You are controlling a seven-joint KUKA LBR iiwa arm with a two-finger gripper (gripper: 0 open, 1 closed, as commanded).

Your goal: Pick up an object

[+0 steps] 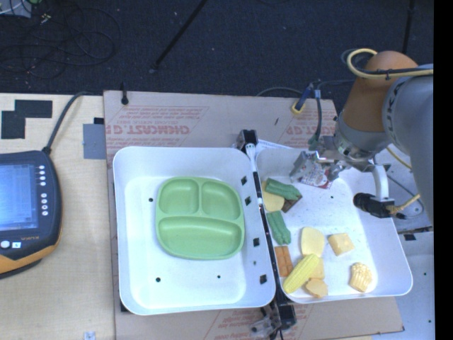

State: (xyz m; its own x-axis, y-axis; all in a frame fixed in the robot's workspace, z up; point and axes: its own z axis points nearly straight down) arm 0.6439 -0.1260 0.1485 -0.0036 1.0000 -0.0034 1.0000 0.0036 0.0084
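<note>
We're seeing the tool hovering over the right bin, can't tell its grip; the cardboard is reading "CHEMCRAFT"-ish, upside down.

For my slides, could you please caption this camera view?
KUKA arm's gripper hovering over the right bin of toy food; green divided plate in the left bin.
</note>
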